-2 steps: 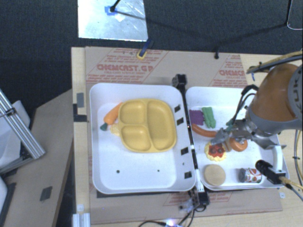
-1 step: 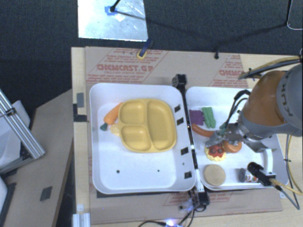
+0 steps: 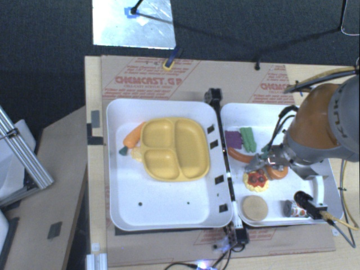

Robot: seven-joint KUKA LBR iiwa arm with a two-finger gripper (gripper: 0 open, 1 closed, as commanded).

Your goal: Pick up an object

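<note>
Two white bins [image 3: 121,207], one yellow divided plate [image 3: 171,149], one toy carrot [image 3: 133,134], one round cracker [image 3: 255,208].

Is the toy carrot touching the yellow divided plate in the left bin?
Touching. The camera view shows the carrot lying against the plate's upper-left rim, no white gap between them.

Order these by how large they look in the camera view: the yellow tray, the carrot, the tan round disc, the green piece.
1. yellow tray, by far the largest
2. carrot and tan round disc, too alike to rank
3. green piece, slightly smaller
</note>
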